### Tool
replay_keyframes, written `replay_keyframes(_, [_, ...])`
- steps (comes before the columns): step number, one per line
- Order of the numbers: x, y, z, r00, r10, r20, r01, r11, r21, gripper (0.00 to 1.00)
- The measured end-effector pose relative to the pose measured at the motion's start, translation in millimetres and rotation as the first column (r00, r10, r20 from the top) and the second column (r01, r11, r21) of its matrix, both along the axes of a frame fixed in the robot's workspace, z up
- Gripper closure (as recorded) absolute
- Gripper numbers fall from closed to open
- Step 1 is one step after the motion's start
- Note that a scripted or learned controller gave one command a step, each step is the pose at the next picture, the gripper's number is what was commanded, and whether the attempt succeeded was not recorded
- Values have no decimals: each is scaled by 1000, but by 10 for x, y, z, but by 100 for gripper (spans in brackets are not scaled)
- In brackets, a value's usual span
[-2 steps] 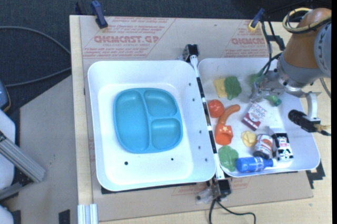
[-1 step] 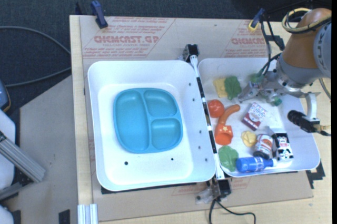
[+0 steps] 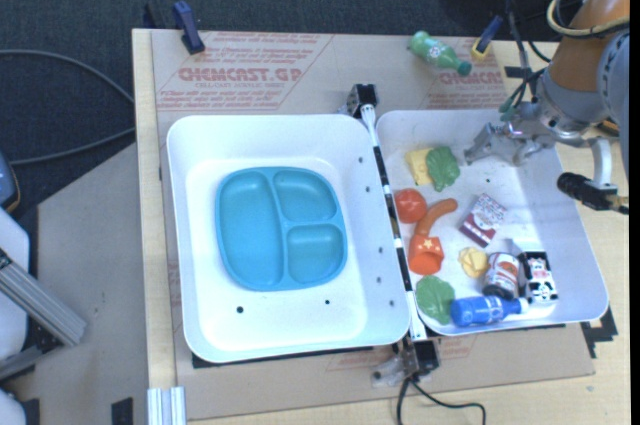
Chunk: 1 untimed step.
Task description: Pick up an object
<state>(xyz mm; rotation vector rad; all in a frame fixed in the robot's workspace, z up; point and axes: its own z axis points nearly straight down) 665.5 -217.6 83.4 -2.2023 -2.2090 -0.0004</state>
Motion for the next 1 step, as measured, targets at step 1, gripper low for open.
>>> replay_keyframes(1, [-484,782,14,1000,-2,15,2,1000,-15,0])
